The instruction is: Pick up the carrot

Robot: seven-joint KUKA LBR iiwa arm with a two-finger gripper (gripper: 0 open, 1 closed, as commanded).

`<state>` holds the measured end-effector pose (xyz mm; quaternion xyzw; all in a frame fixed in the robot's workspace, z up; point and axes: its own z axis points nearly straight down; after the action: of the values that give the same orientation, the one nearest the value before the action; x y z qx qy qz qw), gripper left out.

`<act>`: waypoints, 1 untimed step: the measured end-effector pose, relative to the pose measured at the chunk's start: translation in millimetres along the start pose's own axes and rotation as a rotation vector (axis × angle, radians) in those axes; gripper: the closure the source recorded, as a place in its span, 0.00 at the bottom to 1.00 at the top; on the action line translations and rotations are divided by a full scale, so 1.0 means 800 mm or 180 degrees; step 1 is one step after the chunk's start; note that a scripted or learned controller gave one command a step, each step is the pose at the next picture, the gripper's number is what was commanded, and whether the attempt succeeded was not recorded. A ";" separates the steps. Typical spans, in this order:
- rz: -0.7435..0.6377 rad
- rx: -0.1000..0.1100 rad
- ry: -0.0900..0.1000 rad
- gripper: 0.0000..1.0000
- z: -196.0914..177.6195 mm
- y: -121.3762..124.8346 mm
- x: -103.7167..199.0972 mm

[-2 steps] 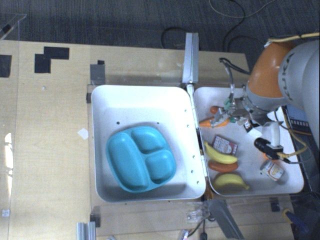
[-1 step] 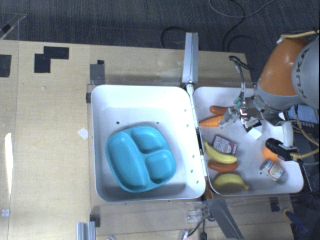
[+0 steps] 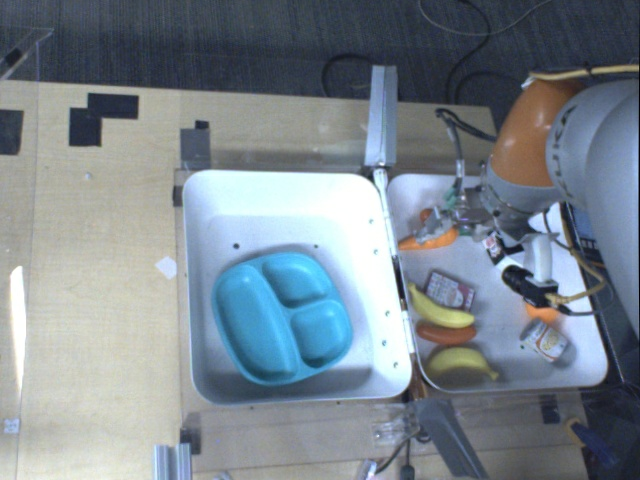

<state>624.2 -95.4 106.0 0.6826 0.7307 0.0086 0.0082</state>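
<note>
A camera looks down at a slant on a pale wooden bench (image 3: pixel 90 298) holding two shallow white bins side by side. The left bin (image 3: pixel 205 268), in the centre of the frame, contains a light blue divided plate (image 3: pixel 283 316) with three compartments, lying toward the bin's lower left. The right bin (image 3: pixel 590 363) sits at the right of the frame. The grey arm (image 3: pixel 600 148), with its orange band (image 3: pixel 525 138), reaches in from the upper right. Its gripper (image 3: pixel 447 218) is low over the upper left part of the right bin, at the carrot (image 3: pixel 430 236), an orange piece lying near the bin's left wall. Whether the fingers are wide, narrow or closed on the carrot cannot be told. Below the carrot lie a small dark red packet (image 3: pixel 450 290), a yellow banana (image 3: pixel 442 312), a reddish-brown sausage-shaped item (image 3: pixel 445 335) and a second yellow banana (image 3: pixel 462 362), stacked down the bin's left half. At lower right of this bin are a small orange item (image 3: pixel 543 313) and a small whitish packet (image 3: pixel 548 342). Dark cables (image 3: pixel 470 13) loop over the grey floor along the top of the frame.
</note>
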 end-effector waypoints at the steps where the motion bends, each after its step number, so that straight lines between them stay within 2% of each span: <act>1: -0.0015 -0.0035 -0.0009 1.00 -0.019 0.004 0.000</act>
<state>627.4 -94.9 121.0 0.6808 0.7323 0.0116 0.0130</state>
